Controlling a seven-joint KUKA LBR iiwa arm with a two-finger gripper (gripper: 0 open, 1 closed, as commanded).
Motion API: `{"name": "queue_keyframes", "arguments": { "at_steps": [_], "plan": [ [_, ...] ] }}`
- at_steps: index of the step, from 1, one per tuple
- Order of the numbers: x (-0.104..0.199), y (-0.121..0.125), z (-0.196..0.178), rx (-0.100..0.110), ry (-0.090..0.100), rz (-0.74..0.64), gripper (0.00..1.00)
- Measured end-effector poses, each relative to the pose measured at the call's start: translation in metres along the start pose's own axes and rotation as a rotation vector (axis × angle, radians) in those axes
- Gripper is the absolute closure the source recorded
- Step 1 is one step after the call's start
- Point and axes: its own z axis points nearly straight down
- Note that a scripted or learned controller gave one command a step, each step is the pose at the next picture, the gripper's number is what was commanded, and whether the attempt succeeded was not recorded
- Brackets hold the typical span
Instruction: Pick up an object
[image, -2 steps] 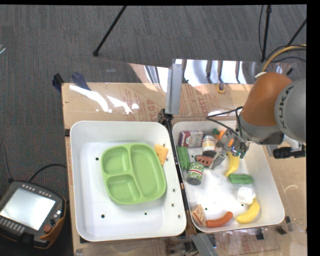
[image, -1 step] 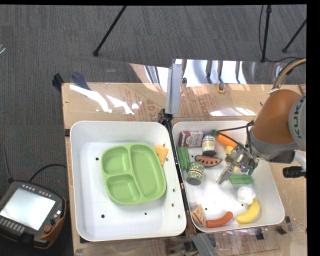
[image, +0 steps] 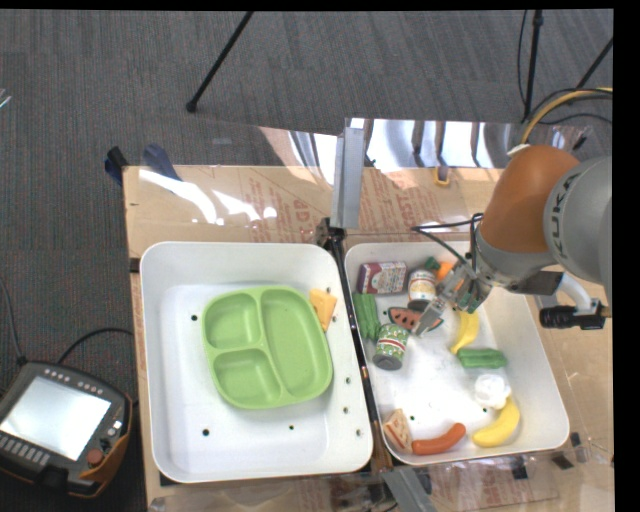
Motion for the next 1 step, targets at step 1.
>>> {"name": "queue_keyframes", "arguments": {
  "at_steps": [1],
  "plan": [
    [0.0423,-0.0342,0.0002,0.001,0.002,0.029,0.0]
  ]
}}
